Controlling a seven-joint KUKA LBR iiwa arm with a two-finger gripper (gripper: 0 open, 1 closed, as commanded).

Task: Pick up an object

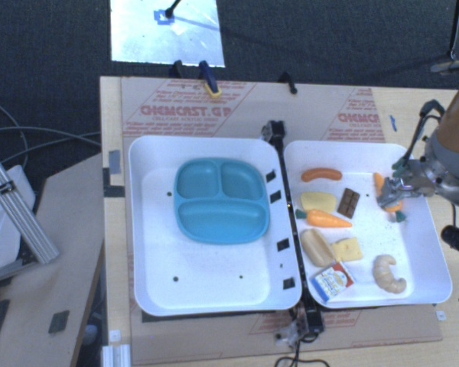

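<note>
Camera view: hand (391,197) touches an orange piece (380,180).

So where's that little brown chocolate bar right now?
The small brown chocolate bar lies in the right white bin, just right of the pale yellow wedge, below the sausage.

I count two white bins: the left bin (149,281) carries one blue divided plate (220,202). In the right bin (428,281) I make out one sausage (321,175), one chocolate bar (349,202), two yellow cheese pieces (318,201) (348,249), one bread roll (315,245), one croissant (389,274) and one small carton (331,280). I also see two carrots: one (329,219) near the middle and one (384,192) by the right edge, partly hidden.
</note>
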